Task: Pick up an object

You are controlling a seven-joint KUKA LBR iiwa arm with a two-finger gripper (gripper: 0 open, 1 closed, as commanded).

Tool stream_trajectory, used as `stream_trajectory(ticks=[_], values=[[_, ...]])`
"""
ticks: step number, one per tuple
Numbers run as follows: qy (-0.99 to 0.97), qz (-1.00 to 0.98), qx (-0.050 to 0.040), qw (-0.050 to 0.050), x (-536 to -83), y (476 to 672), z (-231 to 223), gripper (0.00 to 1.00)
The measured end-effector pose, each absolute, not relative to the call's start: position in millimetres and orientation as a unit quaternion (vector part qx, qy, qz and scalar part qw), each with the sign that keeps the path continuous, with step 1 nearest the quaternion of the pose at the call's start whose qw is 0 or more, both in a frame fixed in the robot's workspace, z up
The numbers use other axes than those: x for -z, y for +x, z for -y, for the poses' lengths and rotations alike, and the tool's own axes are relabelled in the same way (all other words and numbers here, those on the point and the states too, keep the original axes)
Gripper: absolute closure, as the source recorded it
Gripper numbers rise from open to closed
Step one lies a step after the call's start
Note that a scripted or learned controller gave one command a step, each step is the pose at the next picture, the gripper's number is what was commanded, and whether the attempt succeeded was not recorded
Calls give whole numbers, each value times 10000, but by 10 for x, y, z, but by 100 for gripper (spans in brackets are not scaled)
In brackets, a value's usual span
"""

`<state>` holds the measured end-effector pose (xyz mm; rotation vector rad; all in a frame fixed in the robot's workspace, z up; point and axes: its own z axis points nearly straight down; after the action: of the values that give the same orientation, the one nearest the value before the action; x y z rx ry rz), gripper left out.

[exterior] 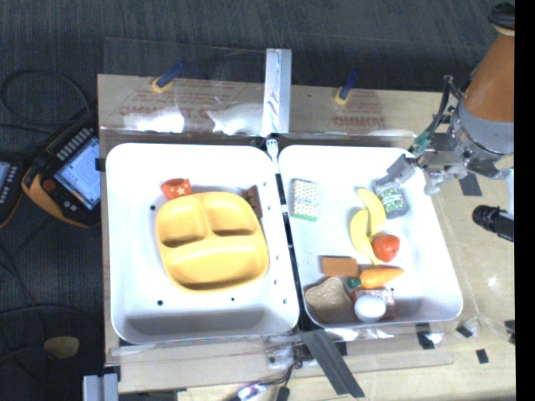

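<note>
While I hang at the right bin's (451, 249) two o'clock corner, my gripper (410, 167) is spread wide, holding nothing. Just beside it at seven o'clock lies a small green packet (391, 199): light, probably crinkly and slippery, best pinched across its short sides.

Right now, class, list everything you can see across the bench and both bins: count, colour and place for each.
Divided tray: one, yellow, left bin.
Tomato: one, red, left bin, at the tray's far edge.
Bananas: two, yellow, right bin middle.
Red tomato: one, beside the bananas.
Carrot: one, orange, right bin near side.
Egg: one, white, right bin near edge.
Green-patterned packet: one, right bin left side.
Handheld controller: one, orange and black, left of the bench.
Arm: one, grey and orange, at right.
</note>
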<state>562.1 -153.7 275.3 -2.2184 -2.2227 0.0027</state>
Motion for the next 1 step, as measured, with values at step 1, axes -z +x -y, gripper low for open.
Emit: stream_trajectory(ticks=[1], values=[[-7371, 6758, -13, 10, -1577, 5653, 1437, 0]])
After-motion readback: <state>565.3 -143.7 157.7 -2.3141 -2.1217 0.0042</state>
